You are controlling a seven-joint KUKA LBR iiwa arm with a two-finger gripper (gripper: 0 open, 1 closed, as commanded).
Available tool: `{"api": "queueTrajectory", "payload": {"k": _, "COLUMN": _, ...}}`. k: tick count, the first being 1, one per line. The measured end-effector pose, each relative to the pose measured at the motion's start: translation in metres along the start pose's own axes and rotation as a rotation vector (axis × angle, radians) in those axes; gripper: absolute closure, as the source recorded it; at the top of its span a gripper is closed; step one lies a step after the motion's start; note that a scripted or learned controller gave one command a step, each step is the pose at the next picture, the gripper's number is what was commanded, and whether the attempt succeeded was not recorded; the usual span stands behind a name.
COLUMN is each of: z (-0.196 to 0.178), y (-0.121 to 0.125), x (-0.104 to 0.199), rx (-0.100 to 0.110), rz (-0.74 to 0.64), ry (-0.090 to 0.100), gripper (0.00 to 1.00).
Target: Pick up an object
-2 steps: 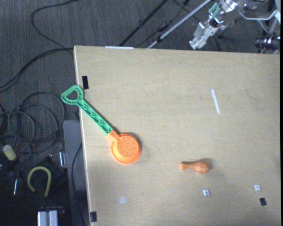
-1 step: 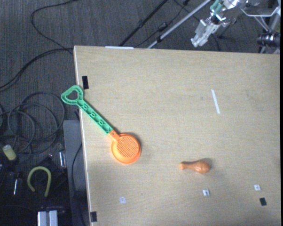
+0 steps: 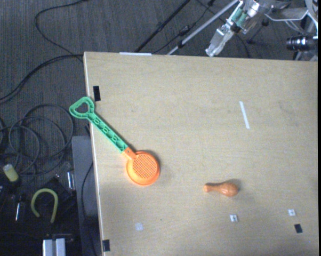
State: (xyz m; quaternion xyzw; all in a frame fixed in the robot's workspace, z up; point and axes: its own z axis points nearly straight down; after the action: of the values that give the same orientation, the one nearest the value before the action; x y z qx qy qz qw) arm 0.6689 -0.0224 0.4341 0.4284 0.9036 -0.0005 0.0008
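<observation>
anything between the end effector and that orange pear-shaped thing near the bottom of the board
Nothing visible does. The end effector hangs past the board's far edge at upper right, and the orange pear-shaped piece lies alone near the front. The bare board between them holds only a thin white strip, lying flat. The green-handled orange strainer lies well left.
</observation>
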Motion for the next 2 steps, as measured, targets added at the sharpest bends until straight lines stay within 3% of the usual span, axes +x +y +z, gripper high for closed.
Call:
{"api": "queueTrajectory", "payload": {"k": 1, "z": 0.001, "y": 0.019, "x": 0.026, "rx": 0.000, "rz": -0.023, "ry": 0.001, "gripper": 1.00}}
{"api": "queueTrajectory", "payload": {"k": 2, "z": 0.000, "y": -0.023, "x": 0.030, "rx": 0.001, "rz": 0.189, "ry": 0.001, "gripper": 1.00}}
